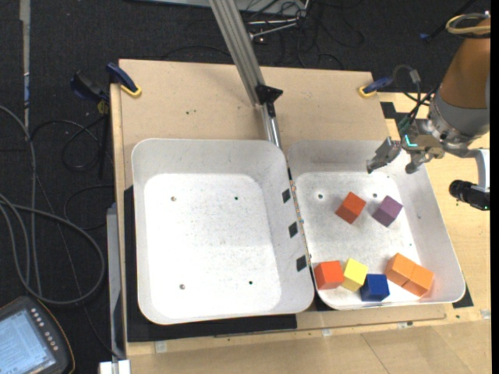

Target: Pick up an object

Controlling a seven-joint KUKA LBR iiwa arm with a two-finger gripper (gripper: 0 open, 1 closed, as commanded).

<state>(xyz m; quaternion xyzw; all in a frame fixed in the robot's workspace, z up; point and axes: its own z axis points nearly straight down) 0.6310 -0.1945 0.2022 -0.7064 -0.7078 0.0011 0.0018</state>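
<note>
The right bin (437, 224) holds several blocks. An orange cube (351, 207) and a purple cube (387, 209) lie near its middle. Along the front edge sit an orange-red cube (329, 274), a yellow cube (355, 273), a blue cube (375, 287) and a larger orange block (409, 274). My gripper (399, 157) hangs above the bin's far right corner, behind the purple cube. Its two dark fingers (381, 157) are spread apart, open, with nothing between them.
The left bin (156, 209) lies beside the right one, with a metal pole (242, 45) slanting over the bench behind them. Blue and yellow clamps (125, 80) grip the bench's far corners. Cables run over the dark floor at left.
</note>
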